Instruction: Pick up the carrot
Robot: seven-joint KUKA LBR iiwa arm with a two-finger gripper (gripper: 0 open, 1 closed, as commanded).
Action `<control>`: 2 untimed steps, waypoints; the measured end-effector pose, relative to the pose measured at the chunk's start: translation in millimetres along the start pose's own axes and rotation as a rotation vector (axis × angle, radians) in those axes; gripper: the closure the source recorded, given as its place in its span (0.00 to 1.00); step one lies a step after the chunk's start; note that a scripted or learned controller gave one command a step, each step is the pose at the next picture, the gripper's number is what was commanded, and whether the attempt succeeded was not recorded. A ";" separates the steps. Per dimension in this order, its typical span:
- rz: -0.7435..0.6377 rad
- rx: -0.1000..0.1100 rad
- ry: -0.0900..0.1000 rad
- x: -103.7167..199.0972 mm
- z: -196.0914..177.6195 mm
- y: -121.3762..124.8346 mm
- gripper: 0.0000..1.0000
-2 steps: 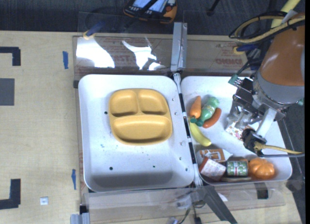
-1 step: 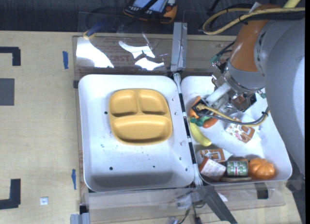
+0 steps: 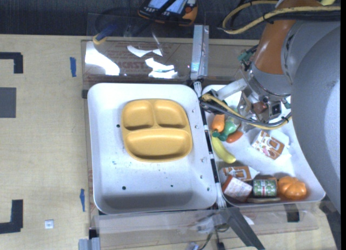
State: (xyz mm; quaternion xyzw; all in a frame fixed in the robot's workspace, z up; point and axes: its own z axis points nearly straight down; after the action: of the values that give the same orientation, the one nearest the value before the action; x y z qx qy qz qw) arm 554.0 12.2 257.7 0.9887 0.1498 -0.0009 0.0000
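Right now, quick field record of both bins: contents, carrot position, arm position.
left bin: yellow divided plate
right bin: carrot, banana, red-white carton, can, small orange pumpkin
carrot position: upper left of right bin, beside a green piece
arm: over right bin's upper part
gripper state: cannot tell

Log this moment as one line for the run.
gripper: over right bin | carrot: lying in right bin, not held | yellow tray: left bin
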 end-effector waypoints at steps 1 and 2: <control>-0.005 0.000 -0.001 0.6 -9.6 -0.9 1.00; 0.096 0.003 -0.004 -50.2 19.9 -4.0 1.00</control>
State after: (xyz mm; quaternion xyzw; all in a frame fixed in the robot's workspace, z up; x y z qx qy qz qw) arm 504.8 1.2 237.9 0.9947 0.1024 -0.0029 -0.0011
